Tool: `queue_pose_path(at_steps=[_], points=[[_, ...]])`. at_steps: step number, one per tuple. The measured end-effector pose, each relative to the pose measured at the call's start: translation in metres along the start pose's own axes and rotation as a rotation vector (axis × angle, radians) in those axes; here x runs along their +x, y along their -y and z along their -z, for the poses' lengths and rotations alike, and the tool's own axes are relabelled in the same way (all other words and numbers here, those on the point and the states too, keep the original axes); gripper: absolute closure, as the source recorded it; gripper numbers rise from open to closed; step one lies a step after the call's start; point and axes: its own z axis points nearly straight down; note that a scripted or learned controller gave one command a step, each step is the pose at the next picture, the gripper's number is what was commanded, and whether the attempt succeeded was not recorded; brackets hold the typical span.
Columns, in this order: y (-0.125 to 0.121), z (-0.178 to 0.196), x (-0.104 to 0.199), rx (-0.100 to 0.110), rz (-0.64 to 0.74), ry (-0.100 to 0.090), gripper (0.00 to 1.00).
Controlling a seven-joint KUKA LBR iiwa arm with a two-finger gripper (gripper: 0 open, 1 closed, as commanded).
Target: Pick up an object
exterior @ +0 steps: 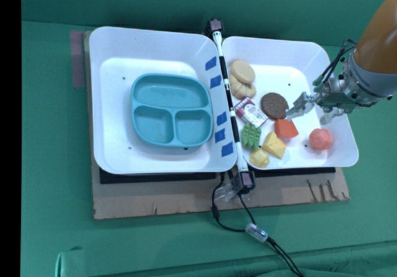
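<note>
While toy foods crowd the right bin [291, 52], the gripper [313, 108] hangs released beside the brown patty [273, 105].

We log, left of centre, a white bin [99, 96] holding a teal divided plate [170, 110]. Right of centre, a second bin [322, 59] holds toy foods: brown patty [273, 105], red ball [321, 139], cheese wedge [274, 144]. Open gripper [313, 111] above them.

table: green cloth-covered top [49, 145] | brown cardboard sheet [155, 198] flat on it | two shallow white plastic bins, left [111, 46] and right [291, 52], side by side | black cable [273, 246] trailing forward
</note>
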Motion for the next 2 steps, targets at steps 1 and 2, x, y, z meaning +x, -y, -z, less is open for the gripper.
queue_pose_path(at_steps=[1,2], points=[[-0.138,-0.124,-0.05,-0.025,-0.001,0.01,0.0],[-0.206,-0.124,-0.015,-0.027,0.002,0.005,0.0]])
